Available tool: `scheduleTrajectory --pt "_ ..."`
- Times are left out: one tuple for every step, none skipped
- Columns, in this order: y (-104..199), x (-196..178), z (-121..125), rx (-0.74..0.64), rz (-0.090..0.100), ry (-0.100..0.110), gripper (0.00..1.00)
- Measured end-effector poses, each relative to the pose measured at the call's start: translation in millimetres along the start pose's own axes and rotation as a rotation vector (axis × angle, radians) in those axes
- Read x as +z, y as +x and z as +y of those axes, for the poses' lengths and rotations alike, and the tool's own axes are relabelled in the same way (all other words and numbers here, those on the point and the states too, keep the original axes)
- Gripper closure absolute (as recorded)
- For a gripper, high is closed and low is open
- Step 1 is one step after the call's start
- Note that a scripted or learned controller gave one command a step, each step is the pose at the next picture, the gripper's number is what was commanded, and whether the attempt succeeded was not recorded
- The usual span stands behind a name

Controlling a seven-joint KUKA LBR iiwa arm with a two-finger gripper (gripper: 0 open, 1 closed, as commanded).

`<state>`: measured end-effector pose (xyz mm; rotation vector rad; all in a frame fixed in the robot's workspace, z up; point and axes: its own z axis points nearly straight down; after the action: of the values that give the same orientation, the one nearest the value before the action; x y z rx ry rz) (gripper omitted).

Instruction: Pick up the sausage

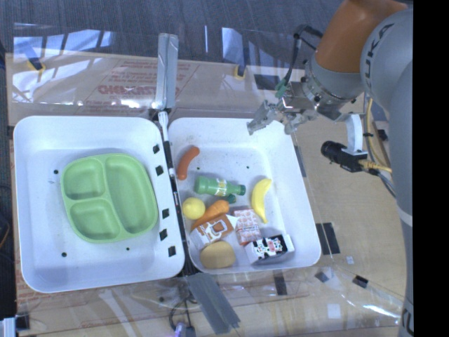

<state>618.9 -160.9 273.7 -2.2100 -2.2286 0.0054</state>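
The sausage (186,161), a short orange-brown link, lies tilted near the left wall of the right bin (284,139), towards its back. My gripper (275,118) hovers over the bin's back right corner, well to the right of the sausage and above it. Its fingers are spread apart with nothing between them.
In the right bin lie a green bottle (219,186), a banana (261,198), a lemon (193,208), a carrot (212,213), snack packets (247,227), a small milk carton (269,247) and a potato (217,255). The left bin (28,188) holds a green divided plate (109,196).
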Motion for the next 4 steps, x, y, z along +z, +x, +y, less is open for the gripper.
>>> scheduleTrajectory --pt "33 98 27 0.355 0.002 0.002 0.0" --pt "67 173 38 0.735 0.002 0.005 0.0" --pt "67 173 38 0.734 0.002 0.005 0.0" --pt "67 173 38 0.734 0.002 0.005 0.0"
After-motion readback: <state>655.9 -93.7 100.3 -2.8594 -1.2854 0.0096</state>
